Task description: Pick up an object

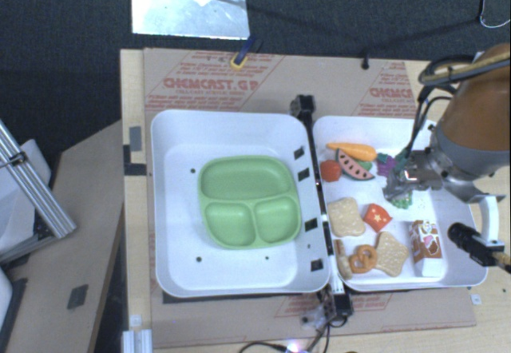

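The right bin [447, 275] holds toy food: a carrot [352, 149], a watermelon slice [354, 164], a tomato [330, 171], a bread slice [346, 216], a red-orange piece [377, 216], a pretzel [362, 258], a cracker [392, 254] and a small carton [425, 247]. My gripper [400, 186] hangs low over the bin's upper right part, right of the watermelon. A green piece [401, 201] and a purple piece [386, 164] show just beside it. Nothing visible sits between the fingers.
The left bin [172, 184] holds a green three-compartment plate [249, 201]. A black divider with clips [313, 184] runs between the bins. The grey and orange arm [475, 120] covers the right bin's far right side. A cardboard sheet [207, 80] lies under both bins.
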`<state>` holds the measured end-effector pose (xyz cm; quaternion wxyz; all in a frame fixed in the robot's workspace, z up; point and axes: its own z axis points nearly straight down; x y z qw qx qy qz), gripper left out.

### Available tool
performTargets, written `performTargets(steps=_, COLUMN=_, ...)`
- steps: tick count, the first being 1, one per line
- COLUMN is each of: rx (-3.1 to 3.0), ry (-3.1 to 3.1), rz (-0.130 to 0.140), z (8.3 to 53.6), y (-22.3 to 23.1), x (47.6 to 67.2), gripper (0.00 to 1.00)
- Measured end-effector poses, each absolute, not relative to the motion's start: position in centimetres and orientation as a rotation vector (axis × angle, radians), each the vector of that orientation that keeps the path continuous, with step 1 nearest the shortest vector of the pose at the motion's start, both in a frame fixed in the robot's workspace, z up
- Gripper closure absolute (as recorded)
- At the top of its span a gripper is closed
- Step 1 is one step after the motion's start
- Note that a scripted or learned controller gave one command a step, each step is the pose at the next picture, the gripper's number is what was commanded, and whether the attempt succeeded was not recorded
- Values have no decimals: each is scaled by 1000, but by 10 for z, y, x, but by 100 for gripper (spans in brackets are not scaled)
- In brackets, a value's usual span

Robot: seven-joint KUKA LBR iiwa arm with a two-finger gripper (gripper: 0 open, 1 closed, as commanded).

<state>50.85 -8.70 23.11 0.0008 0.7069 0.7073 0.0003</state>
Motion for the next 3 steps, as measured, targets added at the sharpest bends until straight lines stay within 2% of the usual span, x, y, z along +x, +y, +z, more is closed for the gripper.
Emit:
performTargets(steps=2, rx=2220, ry=2222, rz=1, z=223, y=-87, x=504, gripper=100)
performTargets(steps=3, rx=2215, ry=2226, rz=3, z=234, y=-79, x=505, gripper=100)
